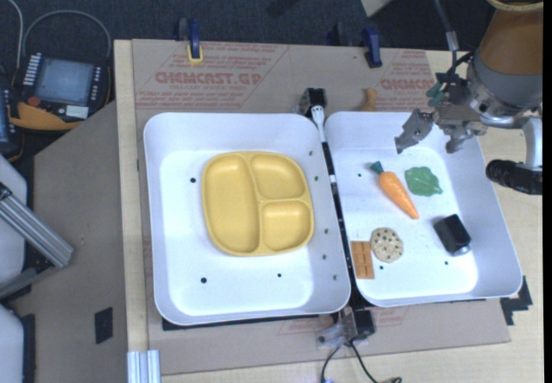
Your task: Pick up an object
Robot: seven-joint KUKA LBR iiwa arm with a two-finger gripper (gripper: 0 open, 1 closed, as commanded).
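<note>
Carrot first: the small orange toy carrot with a green tip [397, 191] lies in the right-hand shallow white bin [483, 285], and it sits below my two-finger gripper [434, 134] in the camera view, toward the near edge of the bench and a little to the view's left. My fingers [412, 132] are spread apart with nothing between them, hanging over the bin's far half, apart from everything in it. The carrot's long axis runs on a slant, green tip toward the far-left, blunt orange end toward the near-right, so I judge I would have to close across that slant, not along it. Just beside the carrot, on its right in the view, lies a flat green leaf-shaped piece [423, 180], nearly touching it and more directly beneath me; a careless descent could catch both. Farther toward the near edge lie a round speckled cookie [386, 245], a thin orange-brown cracker strip [362, 260] at the bin's left wall, and a small black block [452, 234]. The yellow divided plate [257, 202] sits in the left-hand white bin [172, 269], well apart from my reach.
</note>
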